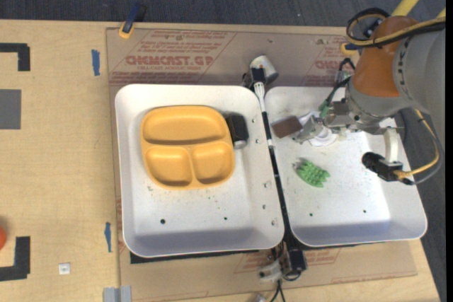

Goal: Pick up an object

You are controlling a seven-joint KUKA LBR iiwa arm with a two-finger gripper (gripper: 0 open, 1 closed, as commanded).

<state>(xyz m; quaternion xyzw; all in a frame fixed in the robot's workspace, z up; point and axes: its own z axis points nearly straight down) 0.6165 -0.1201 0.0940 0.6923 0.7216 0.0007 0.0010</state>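
A green toy (311, 173) lies nearest, on the right bin (368, 223) floor. Beyond it, the gripper (315, 129) hangs low over a white object (324, 139), a brown block (285, 126) just to its side; its finger state cannot be told. A yellow tray (187, 145) fills the left bin (141, 223).

Quick count: two white bins, the left bin (134, 173) and the right bin (396, 212). Left of the divider there's one yellow sectioned plate (187, 145) and one black item (237, 129). Right of it, one green toy (311, 173) and one brown piece (286, 126).
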